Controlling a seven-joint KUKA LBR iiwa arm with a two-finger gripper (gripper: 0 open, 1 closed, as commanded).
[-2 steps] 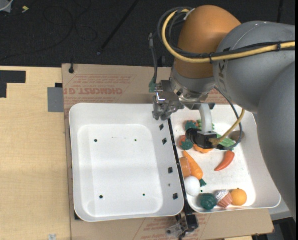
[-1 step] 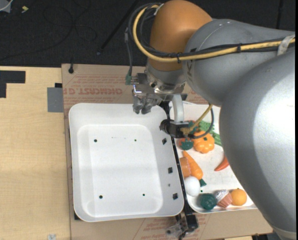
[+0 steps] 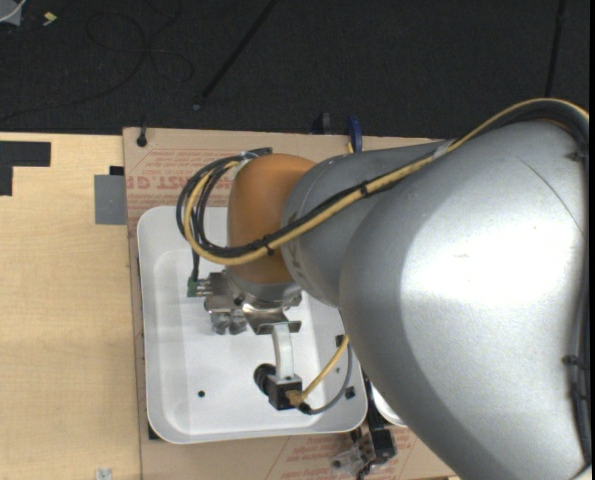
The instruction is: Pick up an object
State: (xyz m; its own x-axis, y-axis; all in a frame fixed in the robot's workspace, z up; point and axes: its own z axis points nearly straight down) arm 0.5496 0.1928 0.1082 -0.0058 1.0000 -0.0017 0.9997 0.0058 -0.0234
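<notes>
My gripper (image 3: 249, 313) hangs low over the middle of the bin (image 3: 167, 268), seen end-on from above; the wrist covers it, so I cannot tell whether it is open or closed, nor whether it holds anything. Whatever lies straight beneath it is hidden from me; the one loose thing I can make out is a dark speck (image 3: 202, 395) on the bin floor, toward the view's lower left and apart from the gripper; it is too small to say what it is. The arm (image 3: 457, 298) covers the right of the scene, with its orange band (image 3: 262, 203) just above the wrist.

I judge the step in hand to be the descent or the grasp itself. To do it well I would go down straight and slowly; stop short of pressing into the bin floor; close only once the object sits centred; then lift vertically and look for it against the white floor before moving off. If the speck is the target, I would first shift toward it, keeping clear of the bin wall.
</notes>
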